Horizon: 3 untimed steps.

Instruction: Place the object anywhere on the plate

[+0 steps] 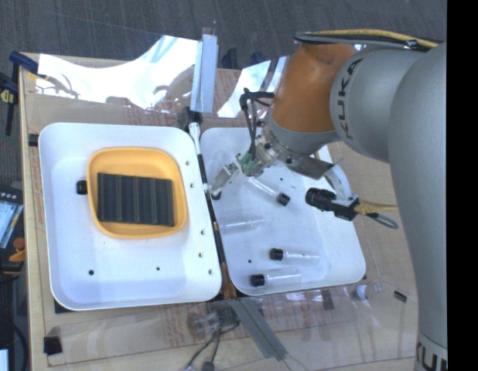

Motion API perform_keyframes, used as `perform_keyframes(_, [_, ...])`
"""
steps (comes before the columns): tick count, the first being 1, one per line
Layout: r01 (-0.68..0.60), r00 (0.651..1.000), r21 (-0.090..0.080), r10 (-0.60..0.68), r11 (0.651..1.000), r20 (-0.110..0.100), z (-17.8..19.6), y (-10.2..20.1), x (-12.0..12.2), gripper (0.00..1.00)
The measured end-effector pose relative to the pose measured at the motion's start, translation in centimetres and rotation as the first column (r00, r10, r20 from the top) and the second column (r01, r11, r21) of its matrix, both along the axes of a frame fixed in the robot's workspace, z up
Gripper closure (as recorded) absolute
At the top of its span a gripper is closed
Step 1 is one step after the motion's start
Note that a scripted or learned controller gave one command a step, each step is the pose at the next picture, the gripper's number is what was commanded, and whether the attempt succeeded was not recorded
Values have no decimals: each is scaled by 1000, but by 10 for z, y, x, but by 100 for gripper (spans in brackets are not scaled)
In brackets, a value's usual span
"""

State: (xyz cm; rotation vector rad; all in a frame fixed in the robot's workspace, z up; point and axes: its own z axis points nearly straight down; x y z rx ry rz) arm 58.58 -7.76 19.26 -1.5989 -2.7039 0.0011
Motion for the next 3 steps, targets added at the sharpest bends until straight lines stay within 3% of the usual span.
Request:
perform_keyframes(2, [37, 999, 0, -37, 999, 2, 0, 68, 18, 0])
perform_keyframes(3, [58, 998, -1, -58, 998, 0, 14, 117, 13, 0])
